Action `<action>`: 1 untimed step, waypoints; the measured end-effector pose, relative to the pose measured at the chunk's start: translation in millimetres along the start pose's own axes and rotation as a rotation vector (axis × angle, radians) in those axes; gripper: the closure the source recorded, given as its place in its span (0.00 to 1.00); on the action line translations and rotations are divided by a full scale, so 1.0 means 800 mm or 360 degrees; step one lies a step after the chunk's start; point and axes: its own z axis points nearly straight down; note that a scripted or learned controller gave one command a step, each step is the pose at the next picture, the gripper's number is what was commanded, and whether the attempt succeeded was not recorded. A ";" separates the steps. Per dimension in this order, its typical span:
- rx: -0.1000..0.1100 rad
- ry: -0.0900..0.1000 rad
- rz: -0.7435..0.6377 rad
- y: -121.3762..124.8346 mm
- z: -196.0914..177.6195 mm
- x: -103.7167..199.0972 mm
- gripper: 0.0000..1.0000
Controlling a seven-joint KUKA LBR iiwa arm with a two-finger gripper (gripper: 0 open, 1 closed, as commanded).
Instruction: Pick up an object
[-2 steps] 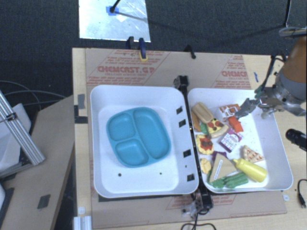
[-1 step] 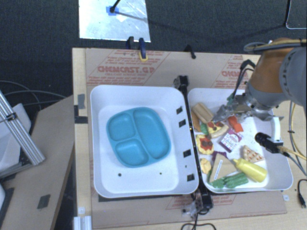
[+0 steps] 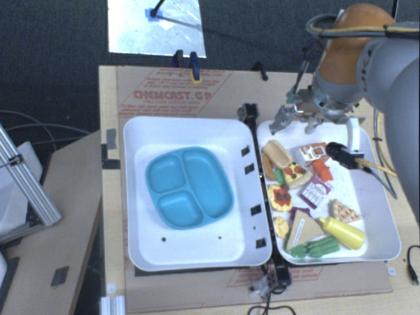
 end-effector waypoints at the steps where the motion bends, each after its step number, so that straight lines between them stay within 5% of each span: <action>1: 0.0005 -0.0004 0.0009 -0.010 0.103 -0.030 0.00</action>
